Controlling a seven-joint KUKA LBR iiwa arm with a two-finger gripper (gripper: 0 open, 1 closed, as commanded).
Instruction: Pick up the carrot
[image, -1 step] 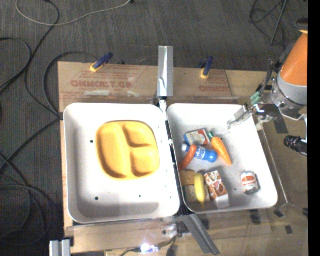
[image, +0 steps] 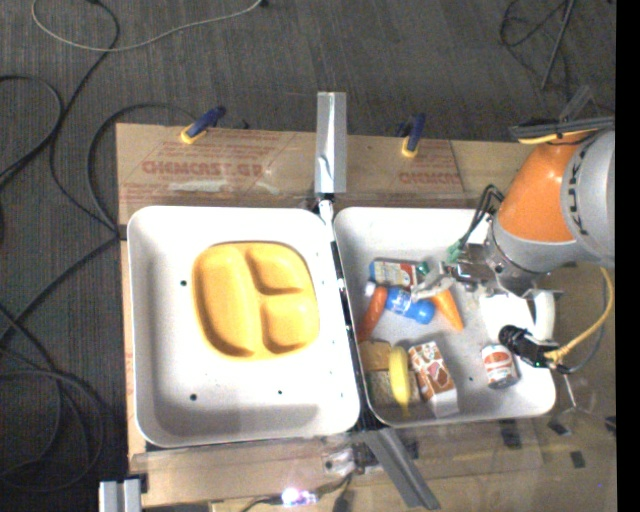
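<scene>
The cardboard-covered bench (image: 250, 165) carries two shallow white plastic bins, and the left bin (image: 150, 330) holds a yellow compartment tray (image: 257, 298). All the action is in the right bin (image: 530, 400), where the grey arm with its orange band (image: 545, 205) reaches in from the right.

The tool (image: 447, 280) sits low over the clutter, just at the top end of a small orange carrot (image: 452, 310) lying near the bin's middle. This looks like the closing-in stage of the grasp; nothing is lifted yet.

Whether the tool is apart or together, I cannot tell — the wrist body covers it. A second long orange piece (image: 372, 312) lies along the left wall, possibly another carrot. Next move: settle squarely over the carrot, clear of the blue-capped bottle (image: 412, 304) touching it.
</scene>
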